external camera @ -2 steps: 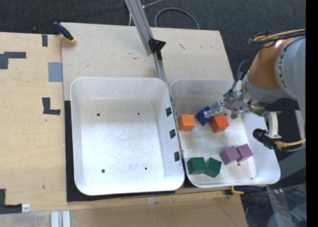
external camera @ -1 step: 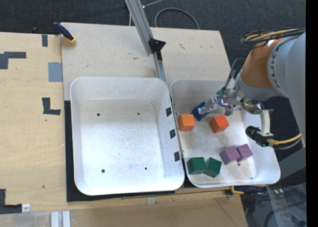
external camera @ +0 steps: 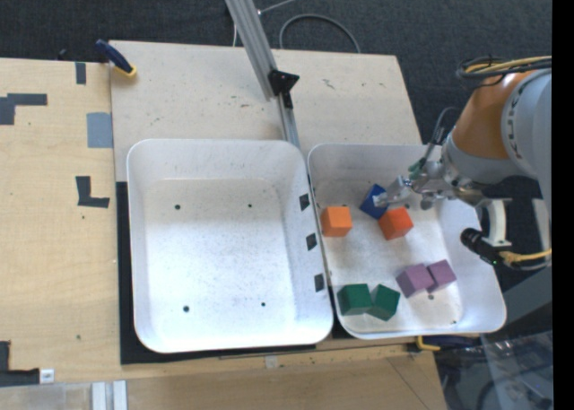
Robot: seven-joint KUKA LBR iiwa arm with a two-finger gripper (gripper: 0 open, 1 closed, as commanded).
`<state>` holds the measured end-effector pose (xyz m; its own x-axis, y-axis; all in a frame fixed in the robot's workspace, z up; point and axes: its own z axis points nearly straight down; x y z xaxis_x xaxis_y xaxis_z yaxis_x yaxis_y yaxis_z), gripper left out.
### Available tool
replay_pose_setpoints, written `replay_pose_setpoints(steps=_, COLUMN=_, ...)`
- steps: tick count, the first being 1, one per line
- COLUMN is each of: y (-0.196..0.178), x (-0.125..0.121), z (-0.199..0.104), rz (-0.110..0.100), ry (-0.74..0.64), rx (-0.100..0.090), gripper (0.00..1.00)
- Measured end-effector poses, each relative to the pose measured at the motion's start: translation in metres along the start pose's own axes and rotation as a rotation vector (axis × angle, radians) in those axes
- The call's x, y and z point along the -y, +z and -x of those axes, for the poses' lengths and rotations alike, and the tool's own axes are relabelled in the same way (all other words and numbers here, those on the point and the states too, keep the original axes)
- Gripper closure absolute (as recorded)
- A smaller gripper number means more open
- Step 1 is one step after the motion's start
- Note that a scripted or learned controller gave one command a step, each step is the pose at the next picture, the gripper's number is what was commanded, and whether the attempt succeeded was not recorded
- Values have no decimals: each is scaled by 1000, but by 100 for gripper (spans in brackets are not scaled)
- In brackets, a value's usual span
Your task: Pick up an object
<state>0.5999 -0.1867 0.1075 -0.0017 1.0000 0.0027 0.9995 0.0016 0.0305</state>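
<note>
Two close neighbours, blue block (external camera: 372, 201) and orange block (external camera: 395, 222), just beneath gripper (external camera: 409, 189) in right bin (external camera: 491, 308), grip spread or pressed together impossible to tell: likely nudged aside or wedged together rather than cleanly caught.

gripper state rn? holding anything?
Gripper: low in the right bin, right beside the blue block and an orange block. Open, shut or holding something: cannot be told from this view.

Even, soft light (slightly grainy)
</note>
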Motion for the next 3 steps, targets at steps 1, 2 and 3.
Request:
replay_pose_setpoints(steps=1, y=0, x=-3, z=-43, rz=5, ry=1, rx=15, gripper=0)
replay_pose_setpoints(steps=2, y=0, x=-3, z=-42, rz=5, ry=3, rx=13, gripper=0)
replay_pose_setpoints(steps=3, y=0, x=-3, z=-42, rz=5, ry=3, rx=13, gripper=0)
